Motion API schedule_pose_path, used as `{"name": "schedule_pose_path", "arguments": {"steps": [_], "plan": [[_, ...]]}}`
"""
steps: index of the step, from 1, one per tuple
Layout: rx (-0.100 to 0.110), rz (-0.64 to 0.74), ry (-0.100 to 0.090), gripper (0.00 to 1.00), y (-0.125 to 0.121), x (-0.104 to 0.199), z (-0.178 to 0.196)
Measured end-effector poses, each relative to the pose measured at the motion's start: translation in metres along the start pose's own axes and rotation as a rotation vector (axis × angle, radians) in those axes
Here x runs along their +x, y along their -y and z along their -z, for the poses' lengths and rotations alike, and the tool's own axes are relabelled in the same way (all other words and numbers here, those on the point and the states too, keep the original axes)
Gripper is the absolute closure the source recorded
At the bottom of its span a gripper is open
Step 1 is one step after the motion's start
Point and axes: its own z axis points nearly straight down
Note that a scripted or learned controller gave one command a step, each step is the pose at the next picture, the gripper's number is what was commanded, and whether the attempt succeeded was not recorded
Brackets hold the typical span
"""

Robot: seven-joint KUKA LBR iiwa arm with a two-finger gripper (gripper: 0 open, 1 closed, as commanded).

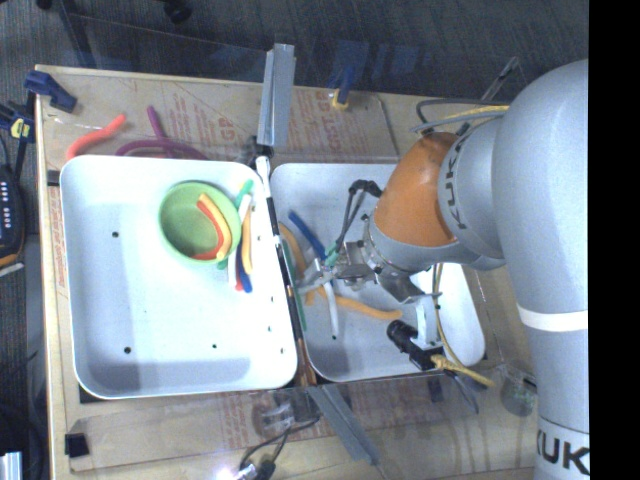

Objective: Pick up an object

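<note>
The grey arm [520,218] with its orange band enters from the right and bends down over the right bin [460,353], covering most of that bin's floor. The left bin [130,308] lies just beside the right bin, across the shared rim, and holds a green bowl [195,223] with coloured strips draped over it, well apart from the arm.

The gripper [325,268] hangs low at the right bin's left side, close to the shared rim. Whether it is wide, narrow, or closed on anything cannot be told; the wrist and cables clutter that spot.

Inside the right bin, a blue strip [305,233] lies just above the gripper, toward the bin's far wall. An orange strip [365,310] lies on the floor just below and to the right of it. Either could be the target; neither is visibly gripped.

To do this step well, the descent should probably centre over one strip, across its narrow width, and stay off the bin's left wall. The lift should likely come only after a firm close.
</note>
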Motion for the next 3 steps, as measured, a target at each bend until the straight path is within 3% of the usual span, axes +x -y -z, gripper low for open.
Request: {"name": "schedule_pose_path", "arguments": {"steps": [1,2,3], "plan": [[0.001,0.061,-0.006,0.0,-0.01,-0.019,-0.013],[0.002,0.067,-0.009,1.0,-0.011,-0.017,-0.002],[0.002,0.068,-0.008,0.0,-0.011,-0.017,-0.002]]}}
